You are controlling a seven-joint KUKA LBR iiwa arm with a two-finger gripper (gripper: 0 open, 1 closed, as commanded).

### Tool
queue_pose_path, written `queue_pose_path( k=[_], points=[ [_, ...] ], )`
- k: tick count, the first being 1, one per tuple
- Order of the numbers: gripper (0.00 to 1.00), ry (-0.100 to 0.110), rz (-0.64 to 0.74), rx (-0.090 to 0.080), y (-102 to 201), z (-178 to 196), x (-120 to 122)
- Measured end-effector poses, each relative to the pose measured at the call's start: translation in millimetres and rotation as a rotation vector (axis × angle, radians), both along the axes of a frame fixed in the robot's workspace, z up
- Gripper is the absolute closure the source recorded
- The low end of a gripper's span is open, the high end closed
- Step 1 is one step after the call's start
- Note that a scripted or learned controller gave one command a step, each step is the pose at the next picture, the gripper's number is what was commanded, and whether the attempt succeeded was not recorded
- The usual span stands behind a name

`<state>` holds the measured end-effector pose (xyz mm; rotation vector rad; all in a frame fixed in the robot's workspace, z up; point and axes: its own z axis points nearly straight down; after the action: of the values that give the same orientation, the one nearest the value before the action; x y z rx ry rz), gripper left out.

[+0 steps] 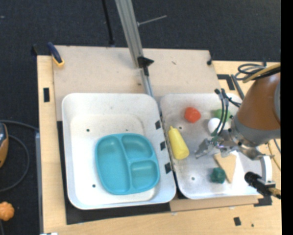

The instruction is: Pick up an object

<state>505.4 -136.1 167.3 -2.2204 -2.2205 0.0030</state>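
Note:
My gripper hangs over the middle of the right bin, its grey fingers pointing left and spread apart with nothing between them. A yellow bottle-shaped object lies just left of the fingertips, near the bin's left wall. An orange-red ball sits further back. A white object and a bit of green lie beside the arm's wrist. A dark green lump and a tan wedge rest in front of the gripper.
The left bin holds a teal divided plate. A metal post slants up from between the bins. The brown arm body covers the right bin's far right side. A small orange object lies off the bench.

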Motion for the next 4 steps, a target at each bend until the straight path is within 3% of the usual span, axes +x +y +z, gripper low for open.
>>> queue_pose_path(
  k=[1,2,4],
  points=[
    [0.0,0.0,-0.001,0.0,-0.6,-42.9,-3.7],
    [1.0,-0.006,-0.006,-0.001,-2.1,-29.6,-1.7],
    [1.0,-0.011,0.003,-0.003,-9.9,85.3,1.2]
  ],
)
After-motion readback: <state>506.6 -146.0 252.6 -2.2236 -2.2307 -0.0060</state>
